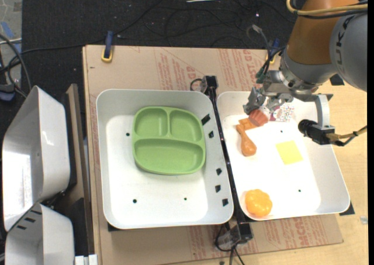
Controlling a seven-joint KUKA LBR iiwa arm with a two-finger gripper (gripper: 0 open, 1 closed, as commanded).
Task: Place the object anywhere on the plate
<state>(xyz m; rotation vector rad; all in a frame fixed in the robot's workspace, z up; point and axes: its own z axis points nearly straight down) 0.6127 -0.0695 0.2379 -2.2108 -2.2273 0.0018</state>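
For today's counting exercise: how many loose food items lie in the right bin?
3, perhaps more under the gripper. An orange drumstick-shaped piece lies at upper left by the gripper, a yellow square mid-bin, and an orange round item near the front edge.

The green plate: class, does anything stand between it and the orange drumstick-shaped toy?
Yes: the two bins' adjoining walls. The orange toy lies in the right bin, the green plate in the left; the plate's compartments hold nothing.
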